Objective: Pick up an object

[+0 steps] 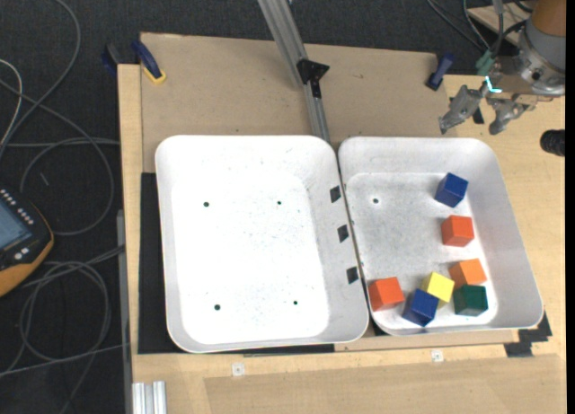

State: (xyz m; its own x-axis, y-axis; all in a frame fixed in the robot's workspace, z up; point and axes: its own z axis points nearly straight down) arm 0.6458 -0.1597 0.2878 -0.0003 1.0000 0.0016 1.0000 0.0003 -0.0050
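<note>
Hovering beyond the right bin's [503, 179] far rim: gripper [479, 114], fingers spread, holding nothing. Cubes [440, 287] clustered at the near wall. Risk: crowded neighbours and wall blocking a finger, spoiling the grasp.

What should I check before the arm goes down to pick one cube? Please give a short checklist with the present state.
1. End effector carries nothing: ok, its fingers are spread with no cube between them.
2. End effector is above a cube: not ok, it hangs beyond the far rim of the right bin.
3. Nearest target free: ok, the blue cube stands apart from the others.
4. Orange cube free: ok, it stands alone.
5. Near-corner group: not ok, the yellow cube and green cube crowd their neighbours.
</note>
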